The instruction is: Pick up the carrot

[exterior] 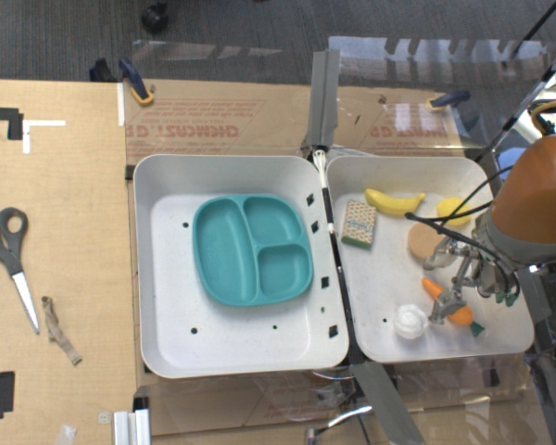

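Bins, two: left bin (pixel 157 248) bears a teal divided plate (pixel 253 248); right bin (pixel 380 332) holds the banana (pixel 394 199) and carrot (pixel 449 306). Gripper (pixel 448 297) low over the carrot lying on the bin floor; jaw state unreadable. Lift judged outstanding.

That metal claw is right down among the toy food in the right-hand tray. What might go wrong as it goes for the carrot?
1. The two-finger gripper stands over the small orange carrot, hiding its middle, so the fingers may close off-centre and let it slip.
2. The small white round cap and the tan round disc lie close by; the fingers could knock either.
3. The carrot lies near the right white bin's front wall, which leaves little room.
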{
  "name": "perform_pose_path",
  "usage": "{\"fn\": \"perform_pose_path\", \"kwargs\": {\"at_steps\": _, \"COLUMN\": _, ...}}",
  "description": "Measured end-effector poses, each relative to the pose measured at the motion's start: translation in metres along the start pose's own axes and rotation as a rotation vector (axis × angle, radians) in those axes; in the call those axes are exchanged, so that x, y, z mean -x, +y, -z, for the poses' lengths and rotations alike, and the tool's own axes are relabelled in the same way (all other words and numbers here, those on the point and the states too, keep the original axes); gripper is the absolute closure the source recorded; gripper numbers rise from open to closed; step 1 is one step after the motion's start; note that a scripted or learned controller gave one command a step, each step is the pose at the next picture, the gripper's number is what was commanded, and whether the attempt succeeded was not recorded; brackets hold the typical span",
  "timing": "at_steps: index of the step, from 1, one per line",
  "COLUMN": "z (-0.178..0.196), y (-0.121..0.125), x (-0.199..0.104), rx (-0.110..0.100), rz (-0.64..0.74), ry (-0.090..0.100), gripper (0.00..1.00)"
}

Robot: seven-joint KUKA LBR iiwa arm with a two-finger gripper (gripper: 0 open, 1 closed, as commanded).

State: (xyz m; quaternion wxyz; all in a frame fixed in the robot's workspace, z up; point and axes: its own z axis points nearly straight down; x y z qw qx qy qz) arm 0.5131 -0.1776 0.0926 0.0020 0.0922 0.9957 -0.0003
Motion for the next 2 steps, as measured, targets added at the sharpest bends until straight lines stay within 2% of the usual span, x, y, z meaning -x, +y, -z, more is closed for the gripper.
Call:
{"fn": "perform_pose_path", "kwargs": {"at_steps": 1, "z": 0.01, "y": 0.001, "x": 0.002, "rx": -0.001, "rz": 0.004, "ry": -0.004, "gripper": 1.0}}
{"fn": "perform_pose_path", "kwargs": {"at_steps": 2, "z": 0.088, "y": 0.067, "x": -0.036, "rx": 0.0, "rz": -0.335, "ry": 0.001, "gripper": 1.0}}
